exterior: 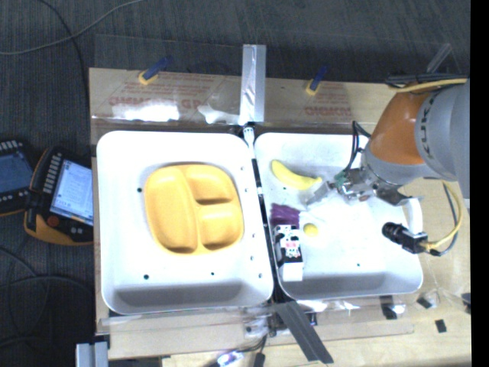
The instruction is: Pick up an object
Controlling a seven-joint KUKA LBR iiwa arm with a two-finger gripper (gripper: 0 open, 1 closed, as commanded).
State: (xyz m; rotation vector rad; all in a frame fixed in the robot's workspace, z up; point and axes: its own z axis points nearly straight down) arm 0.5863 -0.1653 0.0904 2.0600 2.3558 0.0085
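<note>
The right bin [359, 270] holds a yellow banana [293, 176] near its back left. In front of the banana lie a purple object [282, 213], a small yellow ball [310, 228] and a black-and-white patterned box [288, 247] by the left wall. My gripper [325, 192] hangs low over the bin, just right of the banana's end and above the yellow ball. The grey arm with its orange band [397, 132] reaches in from the right. Nothing shows in the gripper's grasp.
In the left bin [114, 205] lies a yellow divided tray [195, 207]. A black cable connector [401, 235] hangs near the right bin's right wall. A handheld pendant [57, 197] lies on the floor at the left. The bins' shared wall [260, 205] runs between them.
</note>
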